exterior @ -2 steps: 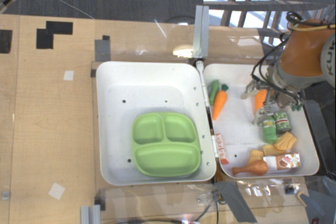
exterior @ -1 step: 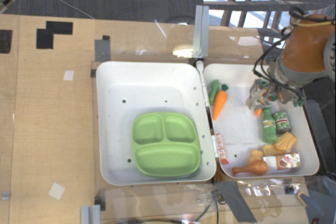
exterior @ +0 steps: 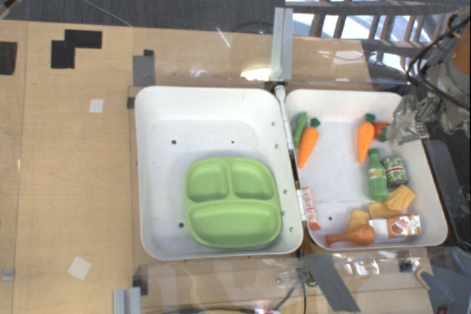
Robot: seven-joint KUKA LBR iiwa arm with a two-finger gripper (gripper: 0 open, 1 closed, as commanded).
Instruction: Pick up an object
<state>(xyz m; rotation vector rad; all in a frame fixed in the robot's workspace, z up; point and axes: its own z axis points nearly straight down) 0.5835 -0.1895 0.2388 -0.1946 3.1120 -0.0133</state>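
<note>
From the camera view I take the green divided plate (exterior: 232, 202) in the left bin (exterior: 158, 114) as my landmark. Everything worth picking sits to its right, across the rim, in the right bin (exterior: 335, 110).

Closest to the plate, a carrot (exterior: 308, 143) lies against a green vegetable (exterior: 299, 128) by the divider. Farther right lies a second carrot (exterior: 365, 140), with a small red piece (exterior: 380, 131) touching it. Just below that stand a green bottle (exterior: 377, 176) and a small can (exterior: 395, 170), side by side. Lower down, level with the plate's big compartment, there's a drumstick (exterior: 353, 235), a white carton (exterior: 398, 226) and some yellow pieces (exterior: 397, 198), all crowded together.

My gripper (exterior: 409, 123) hangs at the far right edge of the right bin, just beside the second carrot. I cannot tell how the claw stands; it's a blur of metal from here. Nothing visibly in it.

I judge the second carrot the best target: nearest, and bare bin floor on its plate side. I'd come down across its narrow width, clear of the red piece.
</note>
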